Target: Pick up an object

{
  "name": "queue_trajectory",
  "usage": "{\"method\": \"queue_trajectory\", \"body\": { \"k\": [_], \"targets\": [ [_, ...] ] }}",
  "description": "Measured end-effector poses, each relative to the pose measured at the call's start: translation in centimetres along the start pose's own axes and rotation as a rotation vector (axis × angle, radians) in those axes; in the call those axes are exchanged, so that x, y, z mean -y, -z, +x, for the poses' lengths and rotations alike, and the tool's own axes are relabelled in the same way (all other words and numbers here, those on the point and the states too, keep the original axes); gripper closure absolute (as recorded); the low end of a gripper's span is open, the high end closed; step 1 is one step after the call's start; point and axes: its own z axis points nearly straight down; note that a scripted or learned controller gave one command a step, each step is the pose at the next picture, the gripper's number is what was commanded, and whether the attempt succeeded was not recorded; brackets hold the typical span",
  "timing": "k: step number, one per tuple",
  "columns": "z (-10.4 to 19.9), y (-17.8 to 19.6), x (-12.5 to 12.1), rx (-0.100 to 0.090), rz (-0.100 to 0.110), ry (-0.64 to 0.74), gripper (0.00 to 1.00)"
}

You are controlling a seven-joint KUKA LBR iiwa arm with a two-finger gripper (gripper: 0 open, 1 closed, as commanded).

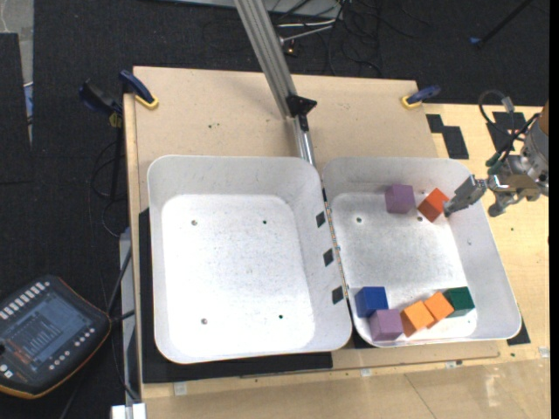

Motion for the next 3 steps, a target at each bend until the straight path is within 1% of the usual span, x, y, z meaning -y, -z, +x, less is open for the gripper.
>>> {"method": "queue_trajectory", "body": {
  "k": [1,2,3],
  "targets": [
    [0.0,0.3,-0.1,0.001,-0.004,0.001,0.00],
    [-0.3,-5.5,0.8,0.000,0.001,-0.002,0.00],
    [0.7,-10.8,0.8,-0.001,0.001,-0.001,0.00]
  ]
}}
